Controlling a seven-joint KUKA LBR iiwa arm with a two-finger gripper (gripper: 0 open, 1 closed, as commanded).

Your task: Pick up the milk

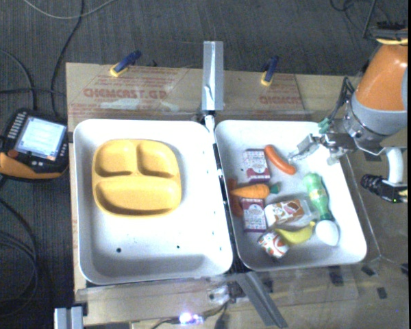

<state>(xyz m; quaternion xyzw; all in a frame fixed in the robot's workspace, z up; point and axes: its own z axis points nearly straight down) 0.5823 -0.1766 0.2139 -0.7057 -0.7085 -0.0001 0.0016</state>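
The milk looks like the small white and red carton (288, 212) lying on its side in the lower middle of the right bin (349, 204), among other toy food. A banana (294, 235) lies against its near side and a green bottle (316, 194) stands just to its right. My gripper (318, 146) hangs over the bin's far right corner, well above and behind the carton, near the red sausage (281, 160). Nothing shows in its grasp.
Also in the right bin are two dark red cartons (255, 161) (255, 217), a carrot (250, 191), a white egg (327, 233) and a small can (272, 244). The left bin (89, 252) holds a yellow divided tray (137, 175). A teach pendant (33, 144) lies at far left.
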